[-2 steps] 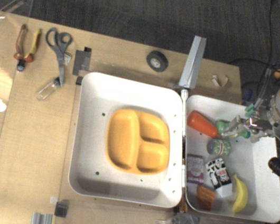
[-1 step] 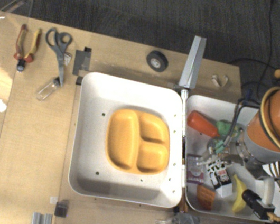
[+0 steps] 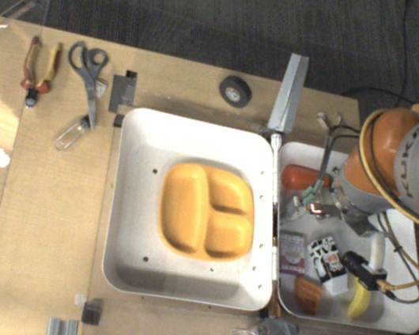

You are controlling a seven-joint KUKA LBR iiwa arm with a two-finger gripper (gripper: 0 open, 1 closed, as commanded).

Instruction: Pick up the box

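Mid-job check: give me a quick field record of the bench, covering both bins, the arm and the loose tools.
left bin: holds a yellow divided tray
right bin: cluttered; patterned box, banana, red item, brown item
arm: over the right bin's far end
bench tools: scissors, pliers, tape roll

Left bin (image 3: pixel 133 189): a yellow sectioned tray (image 3: pixel 208 209), centred. On my desk (image 3: pixel 21 234), far-left corner: red-handled pliers (image 3: pixel 38 70), scissors (image 3: pixel 89 73) beside them. Black tape roll (image 3: pixel 236 90) at far edge. Right bin (image 3: pixel 399 320): banana (image 3: pixel 360 301) near its front rim.
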